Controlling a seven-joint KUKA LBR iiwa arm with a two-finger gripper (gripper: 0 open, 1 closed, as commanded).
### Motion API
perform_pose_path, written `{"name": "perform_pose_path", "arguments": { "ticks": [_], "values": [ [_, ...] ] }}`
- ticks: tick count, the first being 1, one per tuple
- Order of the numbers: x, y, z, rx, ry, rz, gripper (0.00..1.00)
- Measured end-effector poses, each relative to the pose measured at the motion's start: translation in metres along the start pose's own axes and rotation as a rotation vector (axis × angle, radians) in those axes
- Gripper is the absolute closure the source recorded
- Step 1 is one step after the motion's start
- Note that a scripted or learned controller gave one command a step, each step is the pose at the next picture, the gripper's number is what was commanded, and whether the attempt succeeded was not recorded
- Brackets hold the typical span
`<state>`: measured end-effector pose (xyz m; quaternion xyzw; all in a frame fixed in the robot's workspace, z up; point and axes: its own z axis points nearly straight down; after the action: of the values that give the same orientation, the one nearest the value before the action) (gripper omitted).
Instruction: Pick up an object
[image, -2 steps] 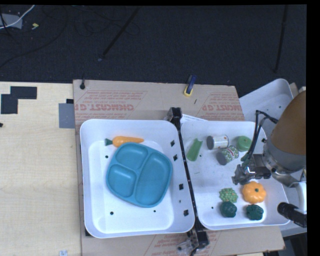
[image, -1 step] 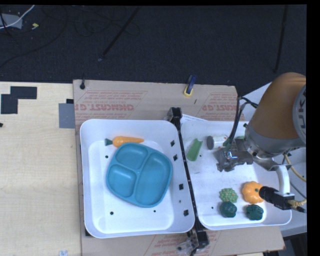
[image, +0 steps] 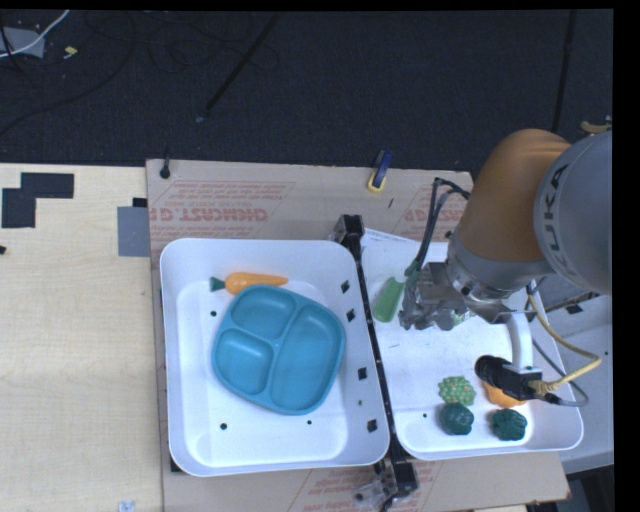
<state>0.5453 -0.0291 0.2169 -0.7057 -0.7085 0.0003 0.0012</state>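
Grey at the wrist, hovers with gripper (image: 432, 312) low in right bin (image: 420, 365), just right of light-green stick (image: 388, 298) by the left wall, likely placed to take it. Cannot tell grip's spread.

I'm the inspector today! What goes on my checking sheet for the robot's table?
Surface: left bin and right bin, white, on cardboard.
Job's things: blue plate and toy carrot in left bin; green stick, pale green lump, two dark green lumps, orange piece in right bin.
Clutter: blue-yellow clamp on the cardboard's far edge.
Gripper: gripper over right bin, beside green stick.
Cables: black cables on dark floor.
Surroundings: wooden bench.
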Motion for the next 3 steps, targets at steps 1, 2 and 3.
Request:
{"name": "perform_pose_path", "arguments": {
  "ticks": [1, 2, 3],
  "values": [
    [0.052, 0.034, -0.012, -0.002, 0.000, -0.001, 1.00],
    [0.066, 0.038, 0.001, 0.003, -0.001, 0.003, 1.00],
    [0.061, 0.044, -0.019, -0.001, -0.001, -0.001, 1.00]
  ]
}}
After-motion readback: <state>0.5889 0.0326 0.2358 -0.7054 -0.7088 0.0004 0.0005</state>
